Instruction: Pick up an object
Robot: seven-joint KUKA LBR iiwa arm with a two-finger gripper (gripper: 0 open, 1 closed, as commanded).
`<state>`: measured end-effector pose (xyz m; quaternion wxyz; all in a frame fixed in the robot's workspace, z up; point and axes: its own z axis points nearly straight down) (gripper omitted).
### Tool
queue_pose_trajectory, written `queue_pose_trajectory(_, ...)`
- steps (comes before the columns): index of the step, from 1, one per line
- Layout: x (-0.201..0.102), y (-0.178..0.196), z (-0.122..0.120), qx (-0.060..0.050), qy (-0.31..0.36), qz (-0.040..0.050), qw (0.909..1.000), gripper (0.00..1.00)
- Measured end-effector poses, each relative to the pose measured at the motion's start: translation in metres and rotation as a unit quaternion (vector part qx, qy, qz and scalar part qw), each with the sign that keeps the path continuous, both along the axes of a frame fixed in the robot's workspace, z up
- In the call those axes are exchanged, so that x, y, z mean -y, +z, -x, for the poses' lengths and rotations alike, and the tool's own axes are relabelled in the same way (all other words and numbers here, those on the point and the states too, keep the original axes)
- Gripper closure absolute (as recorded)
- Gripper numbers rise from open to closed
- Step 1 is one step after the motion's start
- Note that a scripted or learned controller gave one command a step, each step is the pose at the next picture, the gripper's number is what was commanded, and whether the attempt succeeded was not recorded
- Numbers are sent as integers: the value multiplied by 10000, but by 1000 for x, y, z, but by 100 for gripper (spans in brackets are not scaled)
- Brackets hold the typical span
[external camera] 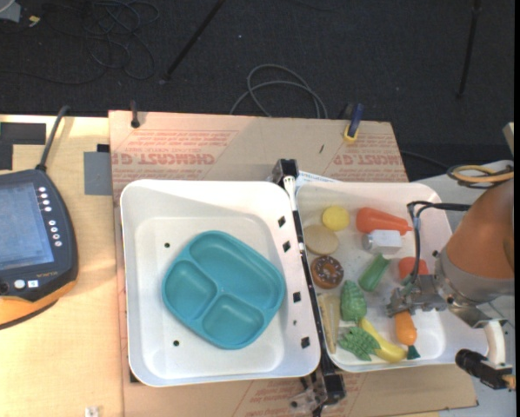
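Toys were heaped in the right bin, w/ an orange carrot beside the gripper, prob. the pick target, while the arm reached in low from the right, wrist bent down over the pile, grip state impossible to tell.

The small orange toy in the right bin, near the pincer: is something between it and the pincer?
Nothing visible stands between them. The pincer hangs right above the small orange toy in the right bin. A yellow banana and a green toy lie close on its left, which could crowd a grasp.
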<state>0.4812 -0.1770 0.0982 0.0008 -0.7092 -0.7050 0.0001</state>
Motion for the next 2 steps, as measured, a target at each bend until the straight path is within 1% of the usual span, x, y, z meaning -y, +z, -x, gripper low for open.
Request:
queue_pose_trajectory(1,-72,65,-23,24,68,-12,10000,100)
queue_pose_trajectory(2,-146,90,-44,5,66,-7,10000,100)
